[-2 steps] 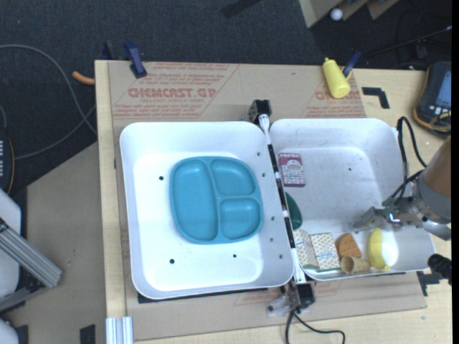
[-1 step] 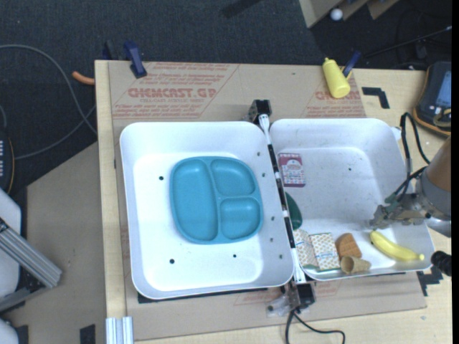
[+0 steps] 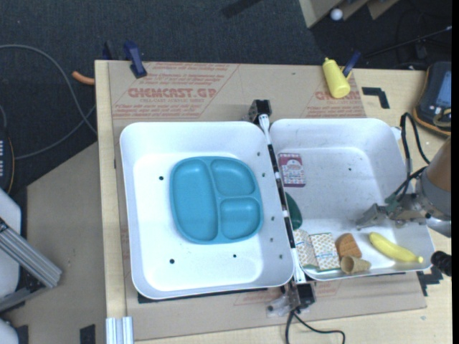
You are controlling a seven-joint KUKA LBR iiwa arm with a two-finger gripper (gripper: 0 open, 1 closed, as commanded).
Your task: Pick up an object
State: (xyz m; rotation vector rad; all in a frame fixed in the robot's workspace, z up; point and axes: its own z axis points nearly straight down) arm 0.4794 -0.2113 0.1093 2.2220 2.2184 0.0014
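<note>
In the right bin, my gripper hangs low near the right wall, reaching in from the arm at the right edge. Nothing shows in its grasp. A yellow banana lies just below and right of it, in the bin's front right corner. Left of the banana sits a brown bread-like piece with a tan cone-shaped piece under it. Two cracker packets lie in the front left corner. A small red and white box rests by the left wall, and a green object leans on that wall.
The left bin holds a blue divided plate. A black clamp sits at the back where the bins meet. On the bench behind stand a yellow bottle and a blue clip. Cables run along the right side.
</note>
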